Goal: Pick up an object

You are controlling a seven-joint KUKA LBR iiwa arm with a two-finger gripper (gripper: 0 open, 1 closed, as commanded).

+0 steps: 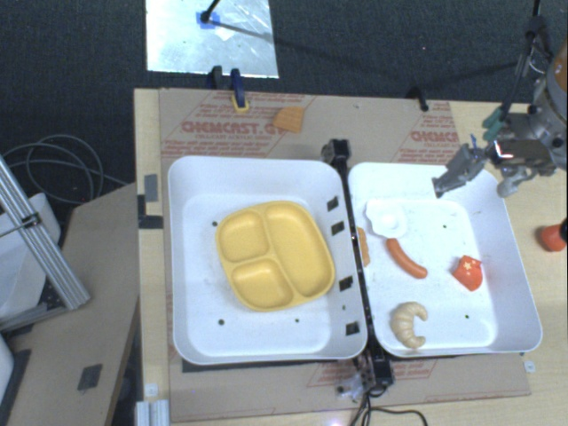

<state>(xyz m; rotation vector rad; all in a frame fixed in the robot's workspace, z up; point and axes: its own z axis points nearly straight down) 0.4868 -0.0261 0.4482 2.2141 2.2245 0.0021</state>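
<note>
the tool (484,169) is hanging over the far right corner of the right bin (510,238), reaching in from the right side. its two grey fingers (457,172) are standing spread apart, wide, and nothing is sitting between them. the grey wrist block behind them is showing a small lit patch.

taking the right bin as the landmark: a white fried-egg toy (387,219) is lying in its far left part, flat on the floor of the bin. an orange sausage (406,258) is lying just in front of the egg, near the bin's middle, slanting toward the near right. a red strawberry-like piece (469,272) is sitting to the right of the sausage, apart from it. a tan croissant (409,323) is resting in the near part of the bin, in front of the sausage and well apart from the tool. a thin orange-brown piece (363,246) is lying against the bin's left wall; what it is cannot be told.

left of the right bin, touching it along the black hinge strip, the left bin (191,238) is carrying a yellow three-compartment tray (275,256), slightly turned. an orange object (552,236) is sitting on the tabletop (373,114) just outside the right bin's right rim.
</note>
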